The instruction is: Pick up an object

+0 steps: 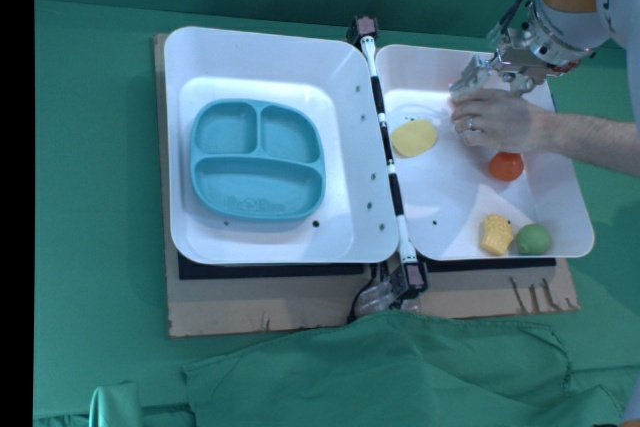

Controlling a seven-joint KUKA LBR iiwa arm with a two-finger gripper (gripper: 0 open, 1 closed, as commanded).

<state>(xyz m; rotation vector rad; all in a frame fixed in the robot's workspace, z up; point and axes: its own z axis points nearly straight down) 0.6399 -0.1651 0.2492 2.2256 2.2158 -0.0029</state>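
Gripper [487,75] over the right bin [560,215], with a person's hand [497,122] under it.
You cannot tell its fingers' state; you see a yellow piece [414,138], orange ball [506,166], corn [496,234] and green ball [533,239].

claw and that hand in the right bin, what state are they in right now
claw: above the right bin; open or closed cannot be told.
Person's hand: resting flat in that bin, holding nothing visible.

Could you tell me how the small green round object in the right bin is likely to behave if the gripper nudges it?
The green round object looks ball-like and smooth, so it would probably roll rather than slide. It sits against the yellow corn piece near the bin's corner, which may stop it. Its small size suggests that it is light.
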